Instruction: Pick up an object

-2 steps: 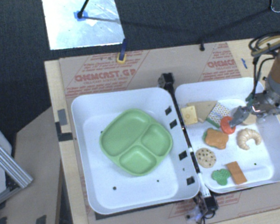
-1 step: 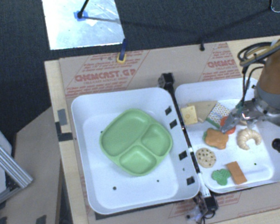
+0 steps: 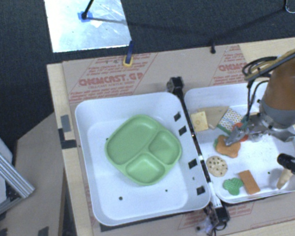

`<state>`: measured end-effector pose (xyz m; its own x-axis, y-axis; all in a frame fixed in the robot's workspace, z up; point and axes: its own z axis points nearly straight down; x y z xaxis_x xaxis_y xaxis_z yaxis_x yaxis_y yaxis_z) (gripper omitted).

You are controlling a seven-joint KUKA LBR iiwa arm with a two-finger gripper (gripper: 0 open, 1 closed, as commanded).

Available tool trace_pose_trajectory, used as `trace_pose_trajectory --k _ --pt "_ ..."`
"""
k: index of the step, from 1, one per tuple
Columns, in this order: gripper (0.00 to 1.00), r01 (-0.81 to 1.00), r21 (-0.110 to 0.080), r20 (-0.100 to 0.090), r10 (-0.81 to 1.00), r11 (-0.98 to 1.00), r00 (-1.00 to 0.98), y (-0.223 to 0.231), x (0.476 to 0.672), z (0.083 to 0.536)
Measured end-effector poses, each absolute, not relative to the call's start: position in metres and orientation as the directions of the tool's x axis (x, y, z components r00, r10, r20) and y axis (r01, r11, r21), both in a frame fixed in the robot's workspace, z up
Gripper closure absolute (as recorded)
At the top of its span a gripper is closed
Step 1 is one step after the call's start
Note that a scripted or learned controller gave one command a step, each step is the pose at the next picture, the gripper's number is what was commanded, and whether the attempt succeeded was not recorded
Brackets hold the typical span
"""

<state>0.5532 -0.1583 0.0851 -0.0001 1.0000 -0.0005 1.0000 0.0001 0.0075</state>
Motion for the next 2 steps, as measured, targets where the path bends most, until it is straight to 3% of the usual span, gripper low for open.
trace_pose_trajectory --k 1,2 --pt "1.0 1.0 0.014 -0.001 1.0 0.001 -0.001 -0.158 0.555 0.1" --pt "1.0 1.0 0.006 -0.002 1.0 0.001 -0.001 -0.165 0.553 0.146"
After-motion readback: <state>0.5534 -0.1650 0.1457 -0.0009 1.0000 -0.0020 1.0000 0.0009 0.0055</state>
